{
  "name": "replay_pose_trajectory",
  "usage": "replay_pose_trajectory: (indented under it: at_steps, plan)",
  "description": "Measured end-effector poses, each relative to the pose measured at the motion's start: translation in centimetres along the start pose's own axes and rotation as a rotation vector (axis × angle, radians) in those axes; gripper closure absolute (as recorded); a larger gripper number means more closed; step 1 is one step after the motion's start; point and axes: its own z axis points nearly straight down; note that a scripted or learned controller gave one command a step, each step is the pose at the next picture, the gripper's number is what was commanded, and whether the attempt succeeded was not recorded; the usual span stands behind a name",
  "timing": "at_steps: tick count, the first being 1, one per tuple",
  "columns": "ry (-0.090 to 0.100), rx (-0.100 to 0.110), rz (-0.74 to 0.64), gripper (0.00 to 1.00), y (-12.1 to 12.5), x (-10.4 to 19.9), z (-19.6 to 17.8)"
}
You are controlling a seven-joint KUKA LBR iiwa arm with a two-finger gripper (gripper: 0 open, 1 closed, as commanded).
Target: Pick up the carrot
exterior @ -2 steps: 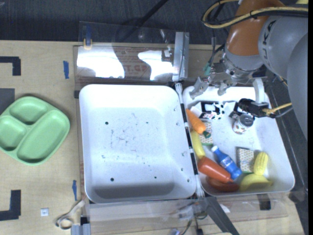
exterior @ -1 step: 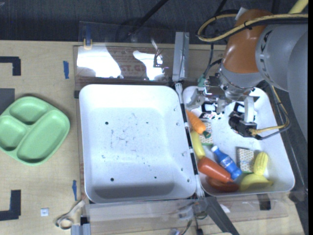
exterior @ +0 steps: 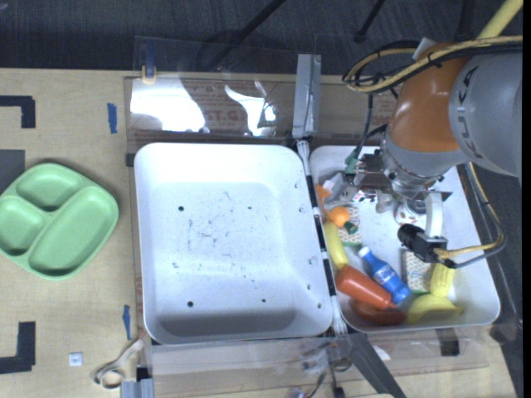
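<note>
The carrot point(exterior: 362, 285), an orange-red tapered piece, lies near the front-left corner of the right bin point(exterior: 479, 287). A blue bottle point(exterior: 387, 277) lies against its far side. My gripper point(exterior: 401, 207) hangs over the back half of the same bin, under the orange-banded wrist, well behind the carrot and apart from it. The wrist hides much of what lies beneath it.
A small orange thing point(exterior: 338, 216) and a yellow banana point(exterior: 334, 249) lie along the right bin's left wall. More yellow pieces point(exterior: 436, 298) sit at its front right. The left bin point(exterior: 166, 172) stands beside it. A green divided plate point(exterior: 55, 219) rests on the bench at the far left.
</note>
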Motion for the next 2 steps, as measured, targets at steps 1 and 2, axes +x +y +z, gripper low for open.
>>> replay_pose_trajectory:
  at_steps: [1, 2]
  plan:
    - [0.0, 0.0, -0.21, 0.0, -1.4, -5.3, 0.0]
    - [-0.001, -0.009, -0.215, 0.0, 0.8, -6.7, 7.8]
